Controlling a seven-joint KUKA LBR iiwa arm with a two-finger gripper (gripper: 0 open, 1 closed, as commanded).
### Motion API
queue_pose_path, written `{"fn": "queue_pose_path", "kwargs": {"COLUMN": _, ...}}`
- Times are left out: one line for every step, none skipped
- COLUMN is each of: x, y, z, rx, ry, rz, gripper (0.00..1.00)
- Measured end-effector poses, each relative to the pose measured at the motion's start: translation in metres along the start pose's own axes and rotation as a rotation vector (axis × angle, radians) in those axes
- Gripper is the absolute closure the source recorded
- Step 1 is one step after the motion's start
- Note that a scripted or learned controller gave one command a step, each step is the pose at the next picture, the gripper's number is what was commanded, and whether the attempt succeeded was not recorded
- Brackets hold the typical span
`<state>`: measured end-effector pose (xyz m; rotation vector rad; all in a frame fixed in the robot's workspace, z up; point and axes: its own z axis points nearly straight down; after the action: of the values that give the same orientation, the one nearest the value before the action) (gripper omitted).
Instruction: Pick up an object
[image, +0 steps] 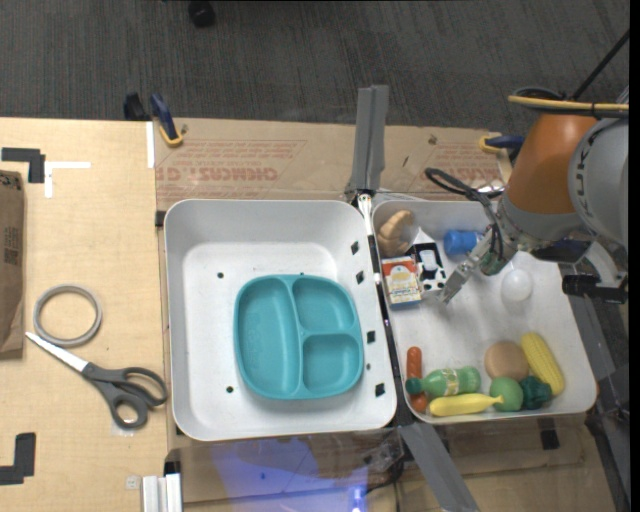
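My gripper (462, 275) hangs low inside the right bin (580, 330), over its upper middle, reaching in from the right. Its tip points down and left toward a black-and-white card (430, 266) and a small red-and-white box (402, 281). A blue object (460, 241) lies just behind the gripper and a white ball (516, 287) just to its right. Nothing shows as held. Along the bin's near side lie a corn cob (543, 362), a brown round piece (505, 357), a green bottle (450, 381) and a yellow banana (466, 404).
The left bin (200, 250) holds a teal divided plate (298, 335). A tan bread-like piece (395, 228) sits in the right bin's far left corner. On the bench to the left lie scissors (110, 381) and a tape roll (67, 314).
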<state>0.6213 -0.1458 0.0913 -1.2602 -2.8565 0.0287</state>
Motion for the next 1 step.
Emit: {"fn": "queue_pose_path", "kwargs": {"x": 0.0026, "y": 0.0108, "z": 0.0040, "rx": 0.052, "ry": 0.024, "rz": 0.195, "gripper": 0.00}}
